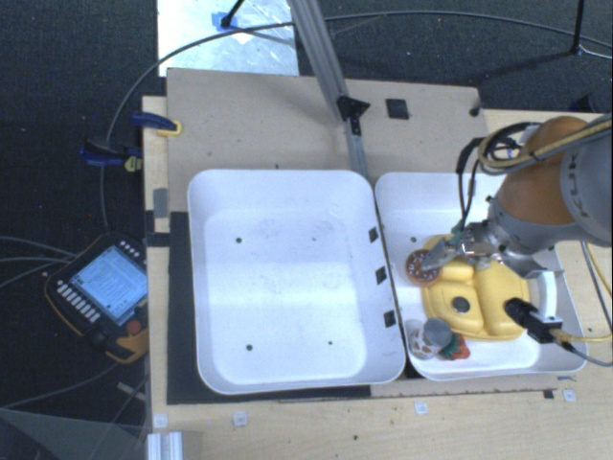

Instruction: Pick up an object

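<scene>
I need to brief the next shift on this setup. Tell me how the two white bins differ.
The left bin is wider than the right bin. The left bin's floor shows bare white with a few dark specks, while the right bin holds a yellow object, a brown round item and a small grey item. The arm reaches over the right bin, not the left. Both are shallow, white, and sit side by side.

Gripper (464, 247) low over yellow toy (476, 300), perhaps touching, in right bin (412, 199)
</scene>
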{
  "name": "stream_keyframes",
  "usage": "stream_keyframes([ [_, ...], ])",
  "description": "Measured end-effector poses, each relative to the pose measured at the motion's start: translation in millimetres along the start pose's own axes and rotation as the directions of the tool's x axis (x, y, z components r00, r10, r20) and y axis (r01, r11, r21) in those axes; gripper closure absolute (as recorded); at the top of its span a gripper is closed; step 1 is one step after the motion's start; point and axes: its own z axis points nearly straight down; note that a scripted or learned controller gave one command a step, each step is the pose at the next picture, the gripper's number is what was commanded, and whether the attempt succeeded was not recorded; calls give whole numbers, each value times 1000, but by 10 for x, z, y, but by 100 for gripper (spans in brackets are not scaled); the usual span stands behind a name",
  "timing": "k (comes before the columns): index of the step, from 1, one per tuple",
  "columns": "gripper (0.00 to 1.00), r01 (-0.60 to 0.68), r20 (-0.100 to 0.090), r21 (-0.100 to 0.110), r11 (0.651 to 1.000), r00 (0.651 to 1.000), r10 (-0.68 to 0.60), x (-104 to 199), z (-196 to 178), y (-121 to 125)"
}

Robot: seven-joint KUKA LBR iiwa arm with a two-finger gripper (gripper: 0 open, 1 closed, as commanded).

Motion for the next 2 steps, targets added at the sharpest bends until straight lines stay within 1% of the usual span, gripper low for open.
stream_keyframes([
  [1,100,4,-9,-11,1000,1000,-4,53,-145,54],
  [2,100,-2,6,11,1000,1000,2,41,-596,138],
])
